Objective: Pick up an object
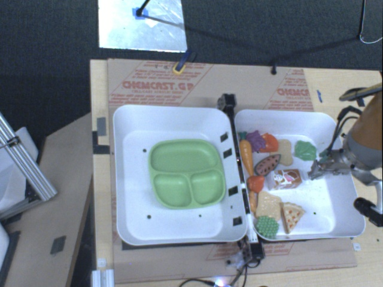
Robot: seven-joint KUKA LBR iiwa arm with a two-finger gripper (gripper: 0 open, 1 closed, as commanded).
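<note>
Gripper (313, 171) hung low inside the right bin (335, 217), fingers too blurred to tell apart or together. Just to its left lay a packet (286, 178); a green leaf (304, 150) sat just beyond (nothing visibly pinched). Farther left, the other bin (134, 130) held a green tray (184, 173).

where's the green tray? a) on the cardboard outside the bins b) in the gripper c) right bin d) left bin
d: the green tray lies flat in the middle of the left bin, while the toy food sits in the right bin.
</note>
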